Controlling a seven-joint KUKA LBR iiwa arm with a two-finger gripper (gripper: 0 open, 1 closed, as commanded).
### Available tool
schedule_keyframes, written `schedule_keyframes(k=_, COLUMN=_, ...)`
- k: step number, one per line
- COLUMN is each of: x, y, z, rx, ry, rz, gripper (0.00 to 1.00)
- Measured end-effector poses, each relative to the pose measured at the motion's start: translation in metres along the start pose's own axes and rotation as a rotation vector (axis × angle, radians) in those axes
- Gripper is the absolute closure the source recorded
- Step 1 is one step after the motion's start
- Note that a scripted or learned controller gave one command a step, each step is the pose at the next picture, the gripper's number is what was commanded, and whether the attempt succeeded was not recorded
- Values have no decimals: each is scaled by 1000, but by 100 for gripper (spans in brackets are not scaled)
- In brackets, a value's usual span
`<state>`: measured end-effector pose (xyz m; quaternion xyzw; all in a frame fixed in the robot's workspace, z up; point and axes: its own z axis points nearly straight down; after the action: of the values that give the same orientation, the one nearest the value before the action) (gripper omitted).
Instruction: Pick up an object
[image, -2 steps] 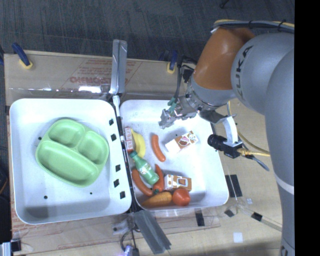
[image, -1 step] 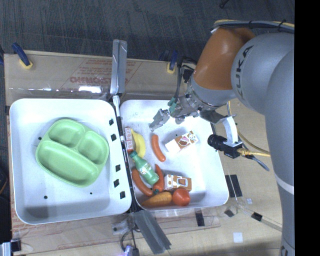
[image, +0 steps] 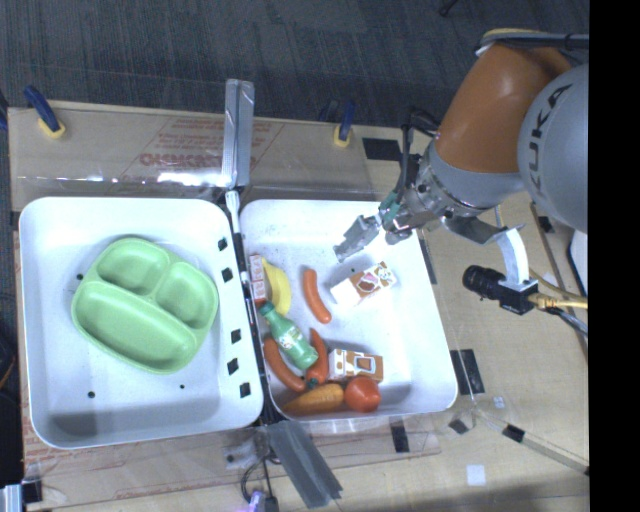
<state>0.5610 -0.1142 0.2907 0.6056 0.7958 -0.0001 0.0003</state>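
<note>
Pick not done. My jaws (image: 357, 238) hang over far part of right bin (image: 420, 360), nothing btwn them; can't tell opening width. Nearest candidate, small white carton (image: 363, 284), lies just below. Descent, grip, lift outstanding.

We see right white bin (image: 420, 310) holding toy food: yellow banana (image: 281, 287), orange-red sausage (image: 317, 295), small white carton (image: 363, 284), green bottle (image: 288, 338) lying tilted, red tomato (image: 362, 394), orange carrot (image: 316, 400) along near wall.
</note>
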Motion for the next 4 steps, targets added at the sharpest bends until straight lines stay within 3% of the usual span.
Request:
schedule_keyframes(k=1, x=-4, y=34, z=144, rx=3, ry=2, rz=-324, gripper=0)
schedule_keyframes(k=2, x=-3, y=44, z=191, rx=-7, ry=-1, rz=-206, gripper=0)
schedule_keyframes(k=3, x=-3, y=45, z=179, rx=-9, ry=-2, rz=-210, gripper=100)
schedule_keyframes(k=4, x=-3, y=45, z=179, rx=-9, ry=-2, rz=-210, gripper=0)
